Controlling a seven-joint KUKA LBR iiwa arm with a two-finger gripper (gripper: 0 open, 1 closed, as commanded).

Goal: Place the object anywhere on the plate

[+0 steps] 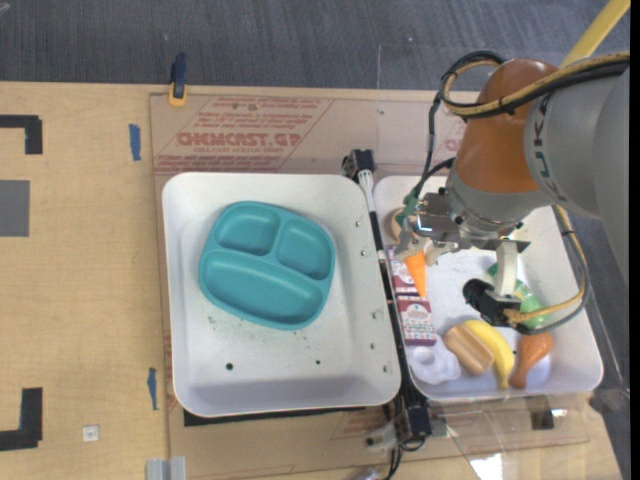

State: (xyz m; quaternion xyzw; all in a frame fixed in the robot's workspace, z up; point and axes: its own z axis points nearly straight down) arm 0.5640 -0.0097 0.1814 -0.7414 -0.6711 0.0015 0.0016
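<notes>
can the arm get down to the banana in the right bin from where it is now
Probably yes. The arm hangs over the right bin, and the banana lies uncovered on top near the front. The hot dog touches its left side and the carrot crowds its right, so a clean grip looks tight.

Position: one fixed camera above the bench [70,268], looking down at a slant
Facing: toward the far bench edge, with grey floor [250,18] across the top of frame
Range: middling; both white bins sit whole in frame, left bin [185,368] at centre, right bin [585,363] toward the right edge
Arm entry: arm [520,138] comes in from the right, crossing over the right bin
Shared ground: a single view, so no overlap to compare
</notes>
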